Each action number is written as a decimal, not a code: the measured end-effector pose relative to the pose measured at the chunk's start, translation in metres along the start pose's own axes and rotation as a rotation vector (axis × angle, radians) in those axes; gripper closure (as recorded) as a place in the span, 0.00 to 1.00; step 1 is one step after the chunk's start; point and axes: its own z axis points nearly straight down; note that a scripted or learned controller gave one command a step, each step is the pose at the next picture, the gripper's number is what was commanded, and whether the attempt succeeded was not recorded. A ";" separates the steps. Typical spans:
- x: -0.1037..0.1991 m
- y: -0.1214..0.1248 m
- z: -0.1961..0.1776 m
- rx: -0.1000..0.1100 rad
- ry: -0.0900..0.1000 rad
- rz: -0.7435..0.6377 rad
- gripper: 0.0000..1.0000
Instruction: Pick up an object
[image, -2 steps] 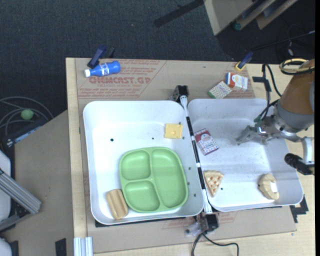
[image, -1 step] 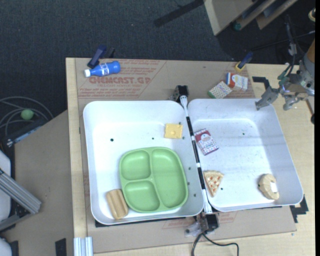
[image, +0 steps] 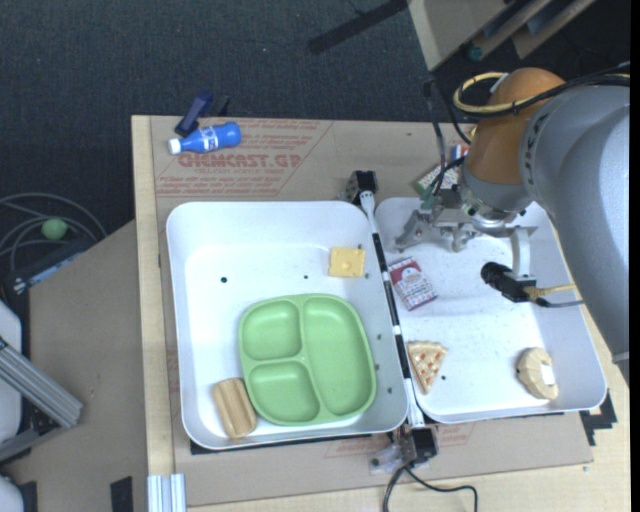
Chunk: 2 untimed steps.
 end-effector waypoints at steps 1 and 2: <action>-0.022 -0.129 -0.018 0.000 -0.004 0.005 0.00; -0.001 -0.125 -0.007 -0.008 -0.005 0.004 0.00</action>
